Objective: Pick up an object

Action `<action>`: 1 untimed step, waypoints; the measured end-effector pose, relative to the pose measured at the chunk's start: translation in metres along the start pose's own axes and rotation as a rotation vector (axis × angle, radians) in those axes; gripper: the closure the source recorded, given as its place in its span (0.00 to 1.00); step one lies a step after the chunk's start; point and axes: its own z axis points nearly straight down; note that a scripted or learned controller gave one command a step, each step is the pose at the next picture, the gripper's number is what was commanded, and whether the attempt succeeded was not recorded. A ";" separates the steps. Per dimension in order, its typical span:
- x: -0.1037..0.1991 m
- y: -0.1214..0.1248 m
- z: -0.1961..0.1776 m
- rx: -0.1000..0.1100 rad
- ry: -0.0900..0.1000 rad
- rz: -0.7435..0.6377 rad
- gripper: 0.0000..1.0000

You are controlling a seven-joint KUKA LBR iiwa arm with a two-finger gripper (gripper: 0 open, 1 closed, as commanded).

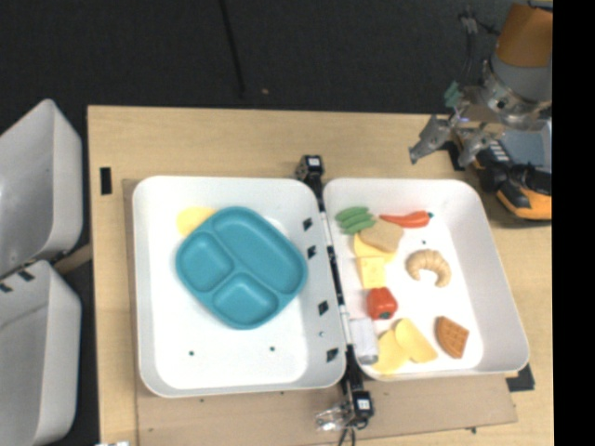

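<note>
Overhead slanted view of the bench, with the grey arm and its two-finger gripper [444, 139] hanging over bare bench top just beyond the far right corner of the right white bin [491, 240]. Whether the jaws stand spread or pressed together cannot be told here; nothing is seen between them.

All pickable toy food lies nearer the viewer and to the left of the gripper, inside the right white bin. Closest to the gripper is one red chilli pepper with a green stem [406, 218], against the bin's far wall, its long axis running roughly left to right along that wall. Just left of it lies one green leafy piece [354, 217]. Counted outward from the far wall: one tan bread slice [380, 239], one pale yellow cheese block [372, 269], one golden croissant [429, 266], one small red block [381, 302], one yellow wedge [405, 343], one brown waffle-like piece [452, 336], and one white cylinder [363, 339] along the bin's left wall.

The left white bin [153, 295], well apart from the gripper, holds one teal three-compartment plastic tray [240, 266] and one yellow piece [191, 218] partly tucked under the tray's far left corner.

Judged from this layout, a reach for the chilli would be the shortest, with the jaws best set across its long axis.
</note>
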 end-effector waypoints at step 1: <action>0.000 0.002 -0.008 -0.012 -0.002 -0.003 0.00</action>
